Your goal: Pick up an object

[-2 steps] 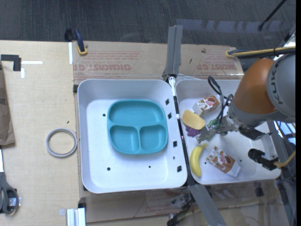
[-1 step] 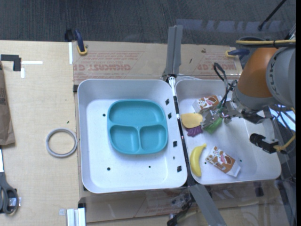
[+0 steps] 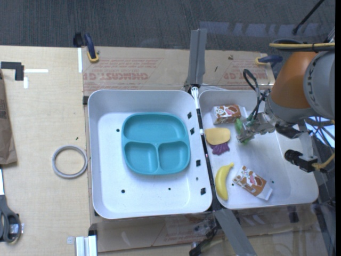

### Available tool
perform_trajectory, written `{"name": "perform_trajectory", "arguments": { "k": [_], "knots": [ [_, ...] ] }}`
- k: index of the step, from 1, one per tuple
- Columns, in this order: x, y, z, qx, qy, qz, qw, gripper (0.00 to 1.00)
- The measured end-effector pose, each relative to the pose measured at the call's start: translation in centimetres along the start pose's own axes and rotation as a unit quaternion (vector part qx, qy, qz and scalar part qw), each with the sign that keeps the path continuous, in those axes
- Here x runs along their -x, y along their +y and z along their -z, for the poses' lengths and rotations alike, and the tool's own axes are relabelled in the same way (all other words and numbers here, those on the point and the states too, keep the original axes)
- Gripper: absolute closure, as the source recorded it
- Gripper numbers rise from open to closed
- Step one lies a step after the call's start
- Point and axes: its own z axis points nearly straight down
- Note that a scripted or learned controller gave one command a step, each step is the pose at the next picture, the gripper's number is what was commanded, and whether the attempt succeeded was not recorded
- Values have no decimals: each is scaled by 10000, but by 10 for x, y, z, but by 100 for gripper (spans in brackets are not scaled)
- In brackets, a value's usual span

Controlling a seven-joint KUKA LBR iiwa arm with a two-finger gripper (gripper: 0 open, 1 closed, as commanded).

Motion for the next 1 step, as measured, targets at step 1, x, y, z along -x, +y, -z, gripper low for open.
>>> {"name": "perform_trajectory", "arguments": {
  "k": [1],
  "knots": [
    [-61, 10, 91, 5, -3, 2040, 9790, 100]
  ]
}}
